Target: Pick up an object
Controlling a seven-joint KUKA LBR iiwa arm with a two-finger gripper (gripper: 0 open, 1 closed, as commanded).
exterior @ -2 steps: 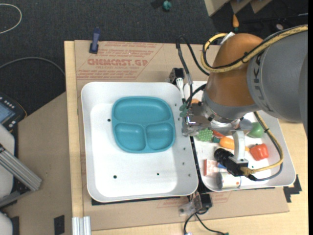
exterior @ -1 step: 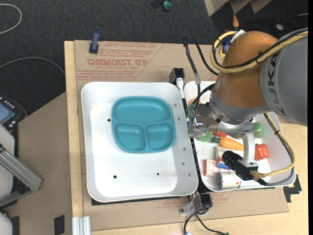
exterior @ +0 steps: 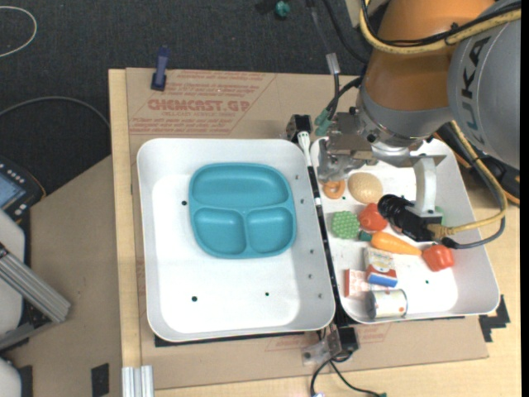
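From above, the bench carries two shallow white bins side by side on a cardboard sheet (exterior: 207,106). The left bin (exterior: 165,246) holds a teal divided plate (exterior: 242,208), lying flat with its long axis running roughly left to right and its two small compartments toward the near edge. The grey arm with its orange band (exterior: 421,35) reaches in from the right and hangs over the far corner of the right bin (exterior: 471,279). The gripper (exterior: 335,168) points down by that bin's left wall, just above a small orange piece (exterior: 333,189); whether the claw is apart or together cannot be told from this angle, and nothing is seen clamped in it. Close beside it lies a beige egg-shaped object (exterior: 364,187). Further toward the near side sit a green ridged piece (exterior: 344,224), a red pepper (exterior: 372,218), a carrot (exterior: 395,242) lying with its long axis left to right, a red-orange object (exterior: 438,257), a small carton (exterior: 380,265) and a tin can (exterior: 387,303) on its side.
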